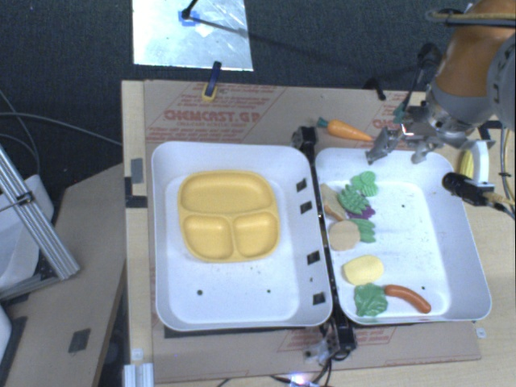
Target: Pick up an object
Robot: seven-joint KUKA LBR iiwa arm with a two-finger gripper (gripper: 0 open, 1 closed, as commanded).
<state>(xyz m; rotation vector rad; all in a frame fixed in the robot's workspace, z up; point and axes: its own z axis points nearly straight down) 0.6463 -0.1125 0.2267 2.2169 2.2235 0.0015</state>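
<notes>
Objects for picking: a heap of toy food is seen in the right bin (451, 240), along the side nearest the left bin (161, 216).
Heap contents: green leafy pieces (360, 188), a purple piece (359, 208), a round tan slice (344, 235), a yellow lump (364, 269), a further green leaf (370, 299) and a sausage (407, 297) are made out.
Carrot (348, 131): it is seen lying on the bench (266, 111), just beyond the right bin's far edge.
Left bin contents: a yellow divided tray (228, 214) is held there.
Tool (397, 145): it is placed over the right bin's far rim, apart from the heap; nothing is seen between its fingers, and whether it is open or closed cannot be told.
Progress: no object is judged to be lifted yet; the descent, the grasp and the lift are all judged to be left.
</notes>
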